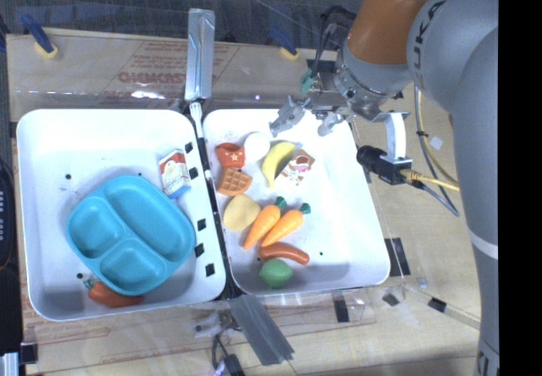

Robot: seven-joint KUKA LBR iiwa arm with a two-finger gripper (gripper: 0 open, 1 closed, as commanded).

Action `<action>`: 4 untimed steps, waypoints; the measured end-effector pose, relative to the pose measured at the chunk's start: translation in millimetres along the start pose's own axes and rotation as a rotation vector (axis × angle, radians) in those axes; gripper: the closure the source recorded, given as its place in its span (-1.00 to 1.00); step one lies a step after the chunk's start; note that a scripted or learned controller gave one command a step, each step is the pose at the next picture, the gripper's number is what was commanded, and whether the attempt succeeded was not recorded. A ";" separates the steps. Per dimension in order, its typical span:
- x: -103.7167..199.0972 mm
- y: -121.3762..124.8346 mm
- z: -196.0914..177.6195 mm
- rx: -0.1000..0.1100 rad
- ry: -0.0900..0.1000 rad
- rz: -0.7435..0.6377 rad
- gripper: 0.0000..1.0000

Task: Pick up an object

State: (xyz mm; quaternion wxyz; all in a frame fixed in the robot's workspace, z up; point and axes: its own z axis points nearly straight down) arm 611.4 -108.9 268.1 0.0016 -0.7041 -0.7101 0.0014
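My gripper hangs over the far edge of the right bin, open, with nothing between its fingers. Just below it lie a yellow banana, a small pink-and-brown carton and a white egg. Further forward in that bin are a red cup, a waffle, a potato, two carrots side by side, a red sausage and a green lime.
The left bin holds a blue divided tray, a small milk carton and an orange-red pepper partly under the tray. A metal divider stands between the bins at the back. The arm's cables run along the right bin's right side.
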 end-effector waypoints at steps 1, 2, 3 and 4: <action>4.3 -38.8 171.2 0.008 0.002 0.022 -1.00; -33.7 1.7 176.8 -0.001 0.000 -0.019 -1.00; -32.2 1.9 167.0 0.001 0.002 -0.024 1.00; 33.5 29.3 71.3 -0.012 0.001 0.020 1.00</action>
